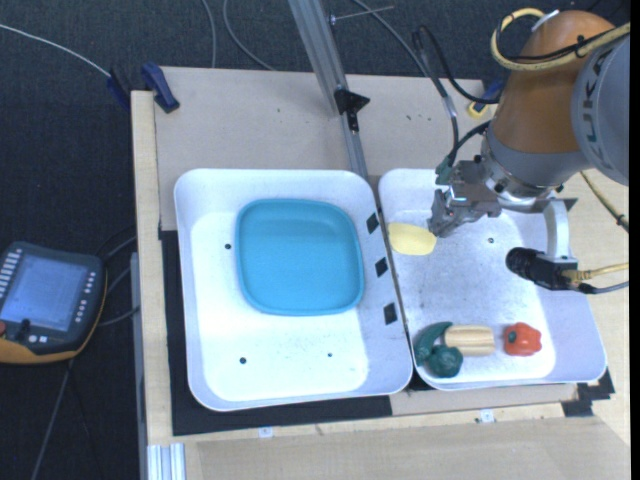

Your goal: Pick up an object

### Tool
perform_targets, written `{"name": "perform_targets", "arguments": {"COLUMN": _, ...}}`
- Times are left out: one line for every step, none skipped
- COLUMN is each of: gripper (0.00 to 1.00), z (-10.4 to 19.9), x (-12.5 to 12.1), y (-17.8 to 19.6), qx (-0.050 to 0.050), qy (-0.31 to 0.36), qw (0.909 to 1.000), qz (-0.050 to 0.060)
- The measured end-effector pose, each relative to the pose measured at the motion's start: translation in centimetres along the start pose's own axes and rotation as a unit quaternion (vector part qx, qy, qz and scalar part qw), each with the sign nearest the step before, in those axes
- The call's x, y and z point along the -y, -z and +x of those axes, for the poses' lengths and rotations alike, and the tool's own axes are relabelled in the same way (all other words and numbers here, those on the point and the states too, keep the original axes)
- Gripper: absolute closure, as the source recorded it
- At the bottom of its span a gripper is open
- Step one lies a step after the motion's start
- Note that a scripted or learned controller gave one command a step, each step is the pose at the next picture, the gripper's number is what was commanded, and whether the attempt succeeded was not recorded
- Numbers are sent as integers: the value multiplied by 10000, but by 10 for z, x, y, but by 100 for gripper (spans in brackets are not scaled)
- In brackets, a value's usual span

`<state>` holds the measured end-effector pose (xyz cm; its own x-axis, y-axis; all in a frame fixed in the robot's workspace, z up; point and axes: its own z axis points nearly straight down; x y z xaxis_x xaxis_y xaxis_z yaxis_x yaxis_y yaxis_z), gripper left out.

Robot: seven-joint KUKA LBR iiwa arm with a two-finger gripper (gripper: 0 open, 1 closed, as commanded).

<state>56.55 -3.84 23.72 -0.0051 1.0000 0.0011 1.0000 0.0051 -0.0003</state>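
Gripper (443, 218) low in right bin (560, 368), beside yellow obj (410, 239); finger state unclear, arm reaching from right.

I see two white bins: the left bin (200, 298) carries a light blue plate (300, 256), the right bin (575, 318) a pale yellow piece (411, 239), a dark green one (438, 351), a tan one (470, 340) and a red one (521, 339). The desk (250, 118) is beige, the arm (545, 88) grey and orange.

Robotics lab: teach pendant (45, 303) on dark carpet (60, 148), loose cables (200, 8), plywood desk (260, 118) with two white bins (200, 208).
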Motion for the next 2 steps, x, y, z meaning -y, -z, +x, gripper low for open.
{"name": "perform_targets", "arguments": {"gripper": 100, "z": 45, "x": -23, "y": -7, "qx": 5, "qy": -7, "qw": 10000, "qz": -2}}
{"name": "perform_targets", "arguments": {"gripper": 100, "z": 96, "x": -33, "y": 5, "qx": -2, "qy": -1, "qw": 10000, "qz": -8}}
